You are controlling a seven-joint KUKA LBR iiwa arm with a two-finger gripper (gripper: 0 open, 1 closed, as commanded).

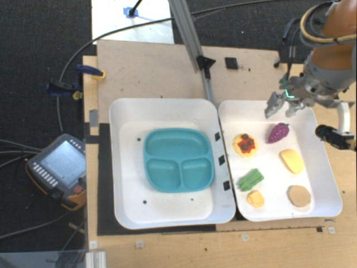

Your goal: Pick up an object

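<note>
My gripper (282,106) hangs over the far part of the right bin (326,197), open, with nothing between its fingers. Just below and to its right lies a purple grape-like piece (278,132). Further left is a small pizza piece (246,144), red on yellow. A yellow wedge (292,161), a green bean pod (250,179), a small yellow-orange chunk (255,198) and a tan round cookie (299,196) lie nearer the front of that bin.
The left bin (125,205) holds a teal divided plate (178,159). A grey pole (189,35) slants across the back of the bench. A teach pendant (58,169) lies off the bench at left, with cables and a clamp (83,71).
</note>
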